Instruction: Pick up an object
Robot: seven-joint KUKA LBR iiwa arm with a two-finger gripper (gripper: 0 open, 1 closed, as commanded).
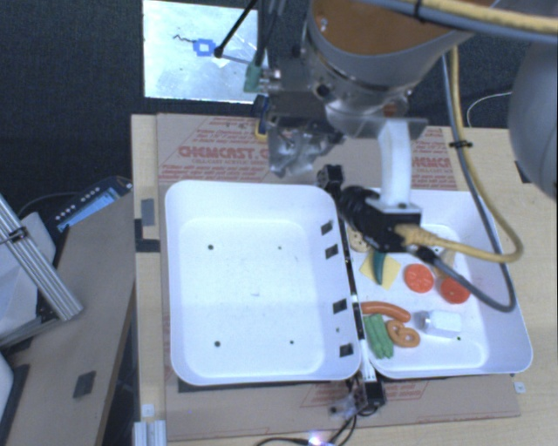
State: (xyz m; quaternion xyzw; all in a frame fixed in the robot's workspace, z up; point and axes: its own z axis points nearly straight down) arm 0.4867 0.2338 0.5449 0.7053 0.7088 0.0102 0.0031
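My gripper (292,150) hangs just beyond the left bin's (253,261) far rim, over cardboard (209,150) printed CHEMCAST in red. I cannot tell whether it is clenched or released. A red slice (418,279) and an orange sausage (384,309) lie in the right bin (499,341).

so the big grey arm (366,65), orange band (375,22) up top, sits high at the upper right, with the hand (292,152) hanging below it, blurry and pointing down

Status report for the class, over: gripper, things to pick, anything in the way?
Gripper by left bin's far rim. Toy food lies in right bin. No obstacle seen between. Over.
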